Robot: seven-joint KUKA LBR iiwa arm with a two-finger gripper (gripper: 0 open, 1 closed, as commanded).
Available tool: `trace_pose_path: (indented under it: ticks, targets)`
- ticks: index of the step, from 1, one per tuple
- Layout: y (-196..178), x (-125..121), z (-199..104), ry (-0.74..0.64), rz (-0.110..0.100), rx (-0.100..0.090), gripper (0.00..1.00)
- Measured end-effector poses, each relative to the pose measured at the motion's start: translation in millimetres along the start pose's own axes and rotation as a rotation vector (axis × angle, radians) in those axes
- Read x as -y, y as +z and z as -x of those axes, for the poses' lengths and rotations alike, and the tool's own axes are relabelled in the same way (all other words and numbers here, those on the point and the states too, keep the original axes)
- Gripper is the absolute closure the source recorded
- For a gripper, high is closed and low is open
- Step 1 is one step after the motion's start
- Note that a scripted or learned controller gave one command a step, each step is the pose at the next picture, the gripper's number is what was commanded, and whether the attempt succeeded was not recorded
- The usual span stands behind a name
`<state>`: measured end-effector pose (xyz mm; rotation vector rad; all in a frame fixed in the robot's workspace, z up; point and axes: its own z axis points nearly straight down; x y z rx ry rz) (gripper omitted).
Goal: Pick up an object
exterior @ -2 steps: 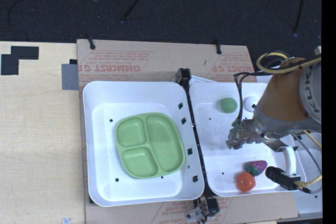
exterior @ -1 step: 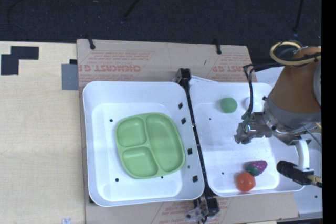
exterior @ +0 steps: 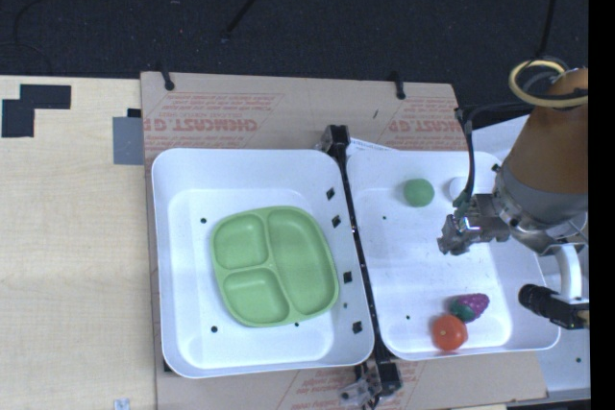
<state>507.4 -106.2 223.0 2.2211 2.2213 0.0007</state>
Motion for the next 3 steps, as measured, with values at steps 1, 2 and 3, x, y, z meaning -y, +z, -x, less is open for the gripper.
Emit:
trace_pose_path:
  ticks: [1, 2, 3]
  targets:
    - [-5.0, 3.1, -61.8, -0.005, -0.004, -0.003, 1.0]
    - [2.6, 13.1, -121.6, -0.005, -0.006, -0.003, 1.0]
    - [10.2, 22.7, -171.3, -0.004, -0.006, -0.002, 1.0]
